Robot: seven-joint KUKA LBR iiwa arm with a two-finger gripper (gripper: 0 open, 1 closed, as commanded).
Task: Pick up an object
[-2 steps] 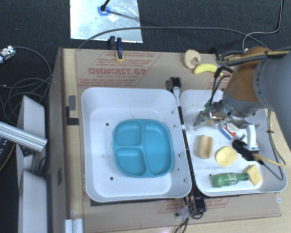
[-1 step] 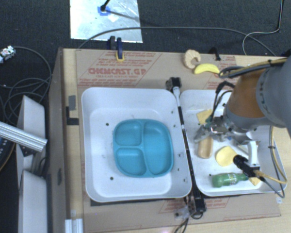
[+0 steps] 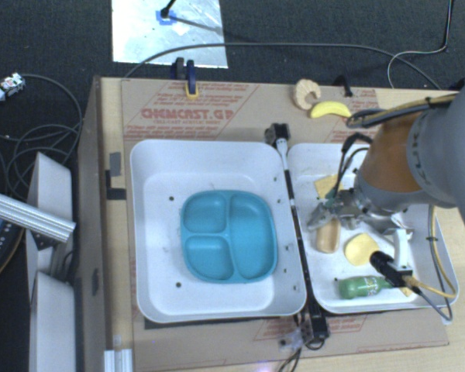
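Four small things lie in the right bin (image 3: 304, 167), and the one closest to the tool is a tan roll (image 3: 328, 235), set near the edge shared with the other bin, about midway along it. The gripper (image 3: 325, 212) hangs just above the roll's far end, close enough that it may be touching. Whether it is clenched or released cannot be told, and nothing can be seen grasped in it.

Just beside the roll, toward the bin's middle, sits a pale yellow slice (image 3: 361, 248). A green bottle (image 3: 359, 287) lies on its side along the near edge. A yellow wedge (image 3: 325, 186) rests farther back, partly under the grey arm (image 3: 418, 157), which covers the bin's far outer corner.

One blue divided plate (image 3: 229, 235) sits in the middle of the left bin (image 3: 161, 178). On the cardboard-covered bench (image 3: 186, 115), beyond the right bin's far edge, lie a banana (image 3: 329, 110) and, just beside it, a tan ring-shaped piece (image 3: 305, 93).
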